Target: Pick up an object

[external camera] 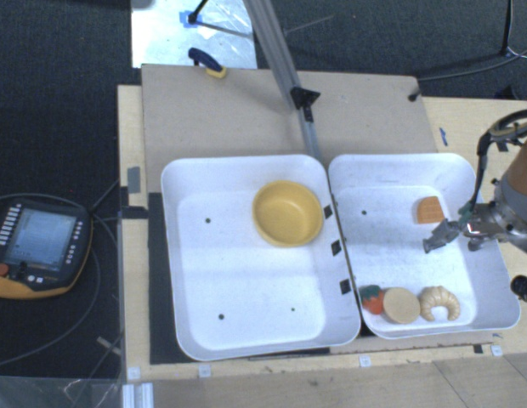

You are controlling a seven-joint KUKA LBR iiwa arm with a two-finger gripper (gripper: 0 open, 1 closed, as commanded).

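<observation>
At the far left, off the bench, a teach pendant (38, 246) with a lit screen lies on the dark floor. The left bin (246, 313) holds a yellow bowl (287, 212) near its upper right corner, upright and apart from the walls. A grey pole (285, 66) slants down from the top of the view to end just above the gap between the two bins.

The right bin (399, 253) carries four small things. Along its near edge lie a red and green piece (371, 298), a round tan disc (400, 305) touching it, and just beside that a croissant (439, 303). An orange square piece (429, 210) rests alone toward the far side.

The gripper (437, 240) hangs over the right bin's middle, between the orange piece and the croissant, touching neither. Nothing shows between its fingers; whether they stand apart or together cannot be told. The arm (514, 202) enters from the right.
</observation>
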